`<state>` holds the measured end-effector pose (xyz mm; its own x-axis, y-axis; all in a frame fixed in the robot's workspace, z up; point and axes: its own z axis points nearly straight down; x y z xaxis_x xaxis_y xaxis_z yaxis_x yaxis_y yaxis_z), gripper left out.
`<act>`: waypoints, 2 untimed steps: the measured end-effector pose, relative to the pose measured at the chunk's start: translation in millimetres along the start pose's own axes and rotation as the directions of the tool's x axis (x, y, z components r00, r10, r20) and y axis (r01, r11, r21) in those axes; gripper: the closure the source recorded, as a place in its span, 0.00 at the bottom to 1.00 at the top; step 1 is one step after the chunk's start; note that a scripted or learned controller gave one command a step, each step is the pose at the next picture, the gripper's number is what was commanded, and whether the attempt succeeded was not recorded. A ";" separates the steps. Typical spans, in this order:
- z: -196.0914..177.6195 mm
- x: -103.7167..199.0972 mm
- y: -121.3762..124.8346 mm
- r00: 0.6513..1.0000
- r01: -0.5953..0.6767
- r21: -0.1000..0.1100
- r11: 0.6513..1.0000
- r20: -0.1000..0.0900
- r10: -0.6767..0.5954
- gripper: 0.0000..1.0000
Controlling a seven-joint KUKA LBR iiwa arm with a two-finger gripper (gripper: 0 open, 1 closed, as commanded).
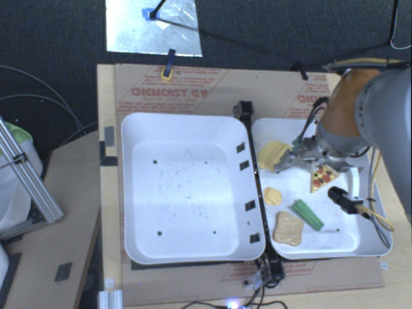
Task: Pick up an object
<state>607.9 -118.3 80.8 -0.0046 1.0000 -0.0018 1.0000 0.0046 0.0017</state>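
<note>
Tabletop (193,82): carrying two white bins side by side; nothing on it is calling for the arm's attention.
Arm (380,108): reaching in from 3 o'clock and leaning over the upper half of the right-hand bin.
Left bin (187,118): offering no candidate for the pick.
Right bin (338,240): holding every candidate, so the pick is best made here.
Hand (282,165): sitting low at the bin's 10 o'clock, just beside the pale yellow piece; whether it is spread or pressed together cannot be told.
Pale yellow piece (271,150): lying at 10 o'clock close to the bin wall and looking like the likeliest target. Centring on it and keeping clear of the wall is advisable before closing.
Toast slice (288,228): lying flat at 7 o'clock, probably hard to pinch.
Pizza slice (320,179): lying near the middle, its upper end going under the wrist.
Green stick (307,214): lying at 6 o'clock, an easy fallback.
Small yellow chip (272,196): lying at 9 o'clock.
Hidden: contact between hand and pale yellow piece is not resolving, and the bin's 2 o'clock corner is lying under the arm.
</note>
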 end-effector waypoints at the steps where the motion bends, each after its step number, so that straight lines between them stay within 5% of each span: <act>1: -14.9 0.0 0.2 1.000 0.002 -0.004 1.000 0.000 -0.002 1.00; 2: -3.0 13.3 -17.9 1.000 -0.001 0.002 1.000 -0.002 0.001 1.00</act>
<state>589.9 -105.1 83.7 -0.0036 1.0000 0.0000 1.0000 0.0036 -0.0006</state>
